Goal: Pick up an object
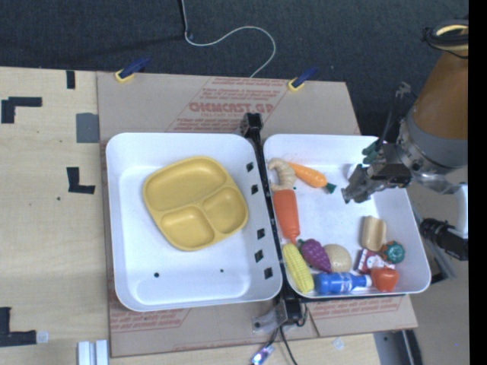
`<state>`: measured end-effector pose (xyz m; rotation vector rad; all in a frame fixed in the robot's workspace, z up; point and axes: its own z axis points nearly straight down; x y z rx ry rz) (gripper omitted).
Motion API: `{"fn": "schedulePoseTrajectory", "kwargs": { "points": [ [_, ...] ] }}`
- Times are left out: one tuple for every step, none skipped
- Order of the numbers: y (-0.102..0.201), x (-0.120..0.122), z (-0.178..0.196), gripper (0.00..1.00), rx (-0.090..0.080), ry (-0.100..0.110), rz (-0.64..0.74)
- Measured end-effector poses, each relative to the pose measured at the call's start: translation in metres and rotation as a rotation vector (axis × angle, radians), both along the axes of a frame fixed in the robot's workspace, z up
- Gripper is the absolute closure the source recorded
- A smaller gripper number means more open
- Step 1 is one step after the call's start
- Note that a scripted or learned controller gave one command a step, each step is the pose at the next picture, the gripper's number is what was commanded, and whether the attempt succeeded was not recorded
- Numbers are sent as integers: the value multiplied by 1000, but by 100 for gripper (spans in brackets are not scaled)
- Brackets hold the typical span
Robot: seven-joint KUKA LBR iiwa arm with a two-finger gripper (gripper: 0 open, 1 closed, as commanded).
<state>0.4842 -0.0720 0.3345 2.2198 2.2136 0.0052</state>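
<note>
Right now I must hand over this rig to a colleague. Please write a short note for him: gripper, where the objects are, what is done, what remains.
Gripper: over the upper part of the right bin, nothing seen between its fingers; open or shut cannot be told.
Objects: toy foods all in the right bin, among them a small carrot, a large carrot, corn and a blue bottle.
Left bin: holds a yellow divided plate.
Done: no pick yet.
Left: grasp and lift one object.
</note>
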Motion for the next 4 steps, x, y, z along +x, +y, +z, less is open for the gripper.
{"fn": "schedulePoseTrajectory", "kwargs": {
  "points": [
    [77,14,-66,100,3,14,9],
    [22,-2,-71,100,1,11,-1],
    [69,-2,-109,100,3,14,7],
    [93,0,-42,100,3,4,7]
  ]
}}
